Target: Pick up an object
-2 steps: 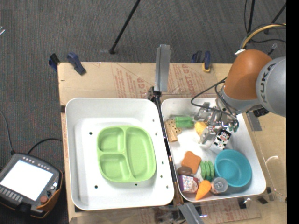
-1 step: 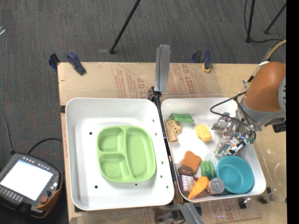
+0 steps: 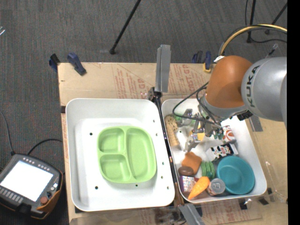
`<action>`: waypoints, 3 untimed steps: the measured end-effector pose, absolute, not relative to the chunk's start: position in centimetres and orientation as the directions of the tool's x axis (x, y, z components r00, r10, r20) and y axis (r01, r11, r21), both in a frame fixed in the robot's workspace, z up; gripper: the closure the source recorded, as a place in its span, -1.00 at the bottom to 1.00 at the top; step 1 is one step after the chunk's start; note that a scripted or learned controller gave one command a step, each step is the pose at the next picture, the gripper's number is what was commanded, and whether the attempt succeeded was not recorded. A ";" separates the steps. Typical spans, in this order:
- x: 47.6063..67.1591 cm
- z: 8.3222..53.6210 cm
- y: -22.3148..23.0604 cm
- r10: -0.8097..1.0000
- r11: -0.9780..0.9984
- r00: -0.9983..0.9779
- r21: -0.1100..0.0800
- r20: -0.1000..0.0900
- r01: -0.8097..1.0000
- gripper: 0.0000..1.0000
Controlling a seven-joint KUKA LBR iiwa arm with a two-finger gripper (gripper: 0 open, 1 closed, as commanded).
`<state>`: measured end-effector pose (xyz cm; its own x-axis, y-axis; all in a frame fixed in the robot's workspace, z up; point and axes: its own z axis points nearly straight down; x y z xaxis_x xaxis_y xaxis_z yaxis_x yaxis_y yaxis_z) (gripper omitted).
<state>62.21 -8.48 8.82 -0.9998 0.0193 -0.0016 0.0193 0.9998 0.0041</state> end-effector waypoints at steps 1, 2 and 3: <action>62.3 9.9 -8.7 0.018 1.000 -1.000 0.002 -0.004 0.018 1.00; 60.1 19.4 -1.0 0.012 1.000 -1.000 0.003 -0.013 0.012 1.00; 62.7 27.9 -7.4 -0.150 0.989 -0.989 -0.003 -0.012 -0.150 1.00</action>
<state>62.75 -7.35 27.87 -0.9887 -0.1498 -0.0118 -0.1497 0.9887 -0.0028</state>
